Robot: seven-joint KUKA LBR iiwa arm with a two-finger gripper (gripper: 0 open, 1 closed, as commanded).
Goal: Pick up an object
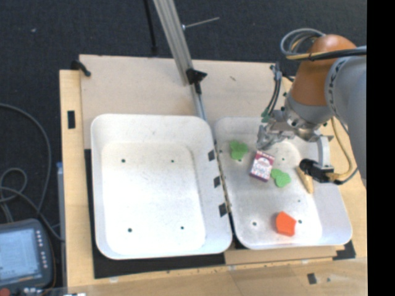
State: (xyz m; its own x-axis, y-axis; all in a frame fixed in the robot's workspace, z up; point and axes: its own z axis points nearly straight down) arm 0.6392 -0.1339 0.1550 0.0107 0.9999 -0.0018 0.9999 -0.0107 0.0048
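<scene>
A single fixed camera looks down on the bench [154, 82] from above, at a slant. It sits far enough off to take in both bins whole, the left bin [154, 184] near the middle of the frame and the right bin [327, 221] beside it, with dark floor [62, 17] beyond the bench's far and left edges. The arm [321, 79] enters from the right of the bench.

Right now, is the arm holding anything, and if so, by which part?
It cannot be told. The gripper sits just above the small purple and white box in the right bin, but the view shows nothing between its jaws.
</scene>
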